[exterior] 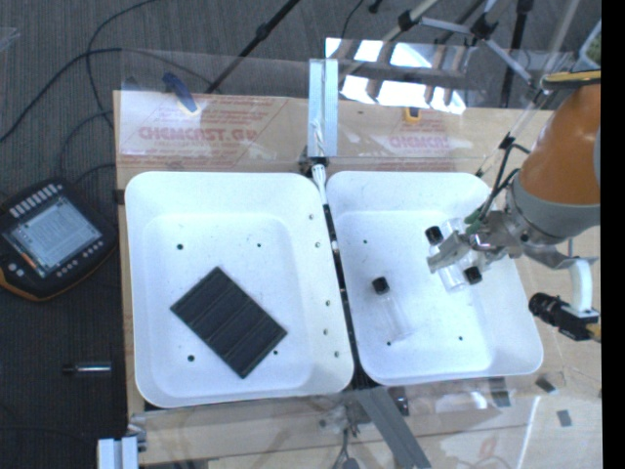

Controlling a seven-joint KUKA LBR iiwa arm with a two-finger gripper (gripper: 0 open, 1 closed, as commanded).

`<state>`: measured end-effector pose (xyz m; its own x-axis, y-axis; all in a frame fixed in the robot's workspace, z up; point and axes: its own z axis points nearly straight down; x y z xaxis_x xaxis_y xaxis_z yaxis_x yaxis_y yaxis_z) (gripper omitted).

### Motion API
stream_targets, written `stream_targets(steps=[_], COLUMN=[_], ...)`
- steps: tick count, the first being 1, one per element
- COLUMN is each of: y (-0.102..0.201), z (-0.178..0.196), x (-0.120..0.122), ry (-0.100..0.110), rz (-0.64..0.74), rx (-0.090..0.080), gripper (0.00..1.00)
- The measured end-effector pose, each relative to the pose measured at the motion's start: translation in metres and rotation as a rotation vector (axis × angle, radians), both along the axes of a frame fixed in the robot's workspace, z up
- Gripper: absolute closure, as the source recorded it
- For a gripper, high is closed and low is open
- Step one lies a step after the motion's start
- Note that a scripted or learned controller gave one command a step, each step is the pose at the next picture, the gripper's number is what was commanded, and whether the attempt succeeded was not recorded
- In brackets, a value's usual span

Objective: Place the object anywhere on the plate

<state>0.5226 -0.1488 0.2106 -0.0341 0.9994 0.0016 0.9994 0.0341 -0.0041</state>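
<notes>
Jaws unreadable from here, the gripper [451, 258] hovers over the right bin [508, 360], the clear black-capped vial [388, 306] lying just to its lower left, long axis pointing down-right, well apart from the dark plate [229, 321].

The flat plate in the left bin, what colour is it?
Dark grey to black, with faint ridges, seen in the camera view: plate.

text: "CHEMCAST" in faint red, mirrored | on: clear sheet [210, 130] behind left bin [142, 262]
</notes>
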Motion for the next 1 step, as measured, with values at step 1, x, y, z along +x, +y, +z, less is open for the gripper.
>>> stream_targets(steps=[1], y=[0.0867], z=[-0.0166], x=[0.0462], ry=[0.001], rz=[0.104], rx=[-0.002], gripper=[1.0])
